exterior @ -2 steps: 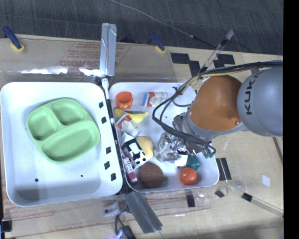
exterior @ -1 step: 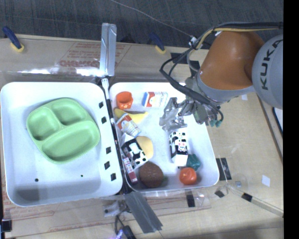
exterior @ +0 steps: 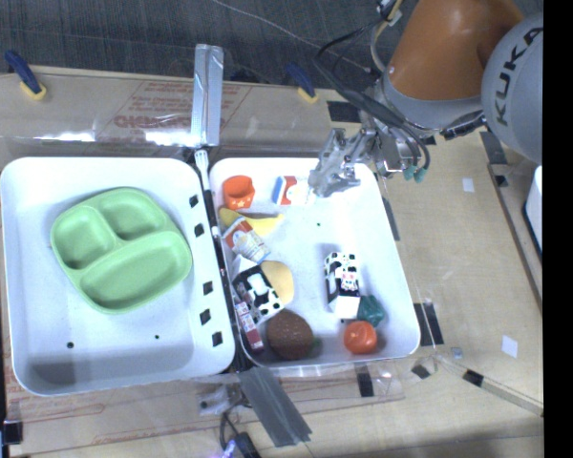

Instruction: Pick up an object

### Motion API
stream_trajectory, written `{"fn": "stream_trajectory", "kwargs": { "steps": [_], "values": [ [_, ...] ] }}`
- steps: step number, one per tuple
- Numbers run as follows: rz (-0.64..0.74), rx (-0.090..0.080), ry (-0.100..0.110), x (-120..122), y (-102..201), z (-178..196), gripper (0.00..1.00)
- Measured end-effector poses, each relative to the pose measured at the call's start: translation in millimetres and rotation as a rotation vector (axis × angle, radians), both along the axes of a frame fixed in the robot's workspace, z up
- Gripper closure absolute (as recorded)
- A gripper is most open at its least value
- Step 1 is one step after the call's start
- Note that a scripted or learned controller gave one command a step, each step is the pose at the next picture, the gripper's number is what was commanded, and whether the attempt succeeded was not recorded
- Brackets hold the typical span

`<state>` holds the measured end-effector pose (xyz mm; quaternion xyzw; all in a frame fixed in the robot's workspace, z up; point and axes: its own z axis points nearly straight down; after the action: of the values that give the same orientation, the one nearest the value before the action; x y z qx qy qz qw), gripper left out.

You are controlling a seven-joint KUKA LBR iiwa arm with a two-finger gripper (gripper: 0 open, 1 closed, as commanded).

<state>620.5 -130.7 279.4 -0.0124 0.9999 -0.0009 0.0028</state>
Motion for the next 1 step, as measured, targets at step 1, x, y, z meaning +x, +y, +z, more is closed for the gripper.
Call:
{"fn": "stream_trajectory", "kwargs": {
  "steps": [1],
  "values": [
    [0.353, 0.003, 0.01, 35.7, -16.1, -99.5, 1.0]
  ]
}}
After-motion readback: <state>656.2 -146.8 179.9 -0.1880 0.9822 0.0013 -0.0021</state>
